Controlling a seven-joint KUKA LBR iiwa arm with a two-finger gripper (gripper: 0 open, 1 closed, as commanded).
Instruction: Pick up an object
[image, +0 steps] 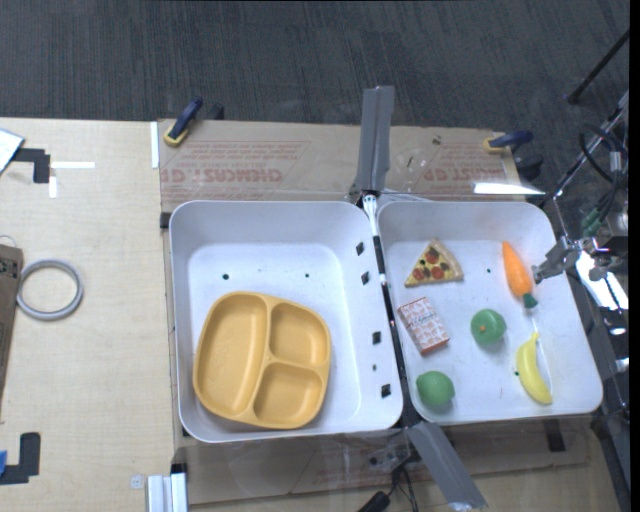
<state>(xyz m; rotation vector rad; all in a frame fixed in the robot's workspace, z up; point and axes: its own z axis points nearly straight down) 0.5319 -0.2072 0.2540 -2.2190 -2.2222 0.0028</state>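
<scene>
The right bin (570, 400) holds several small items. A pizza slice (434, 264) lies near its back left, and an orange carrot (516, 270) near its back right. A pink and red box (423, 325) sits left of centre, with a green round fruit (488, 328) to its right. Another green fruit (435, 389) rests by the front wall, and a yellow banana (533, 372) lies at the front right. All of them lie apart from one another.
The left bin (260, 225) holds a yellow divided plate (263, 360). A tape roll (47, 288) lies on the bench at far left. Blue clamps (183, 120) (510, 141) sit at the back. Metal hardware and cables (590, 265) crowd the right bin's right wall.
</scene>
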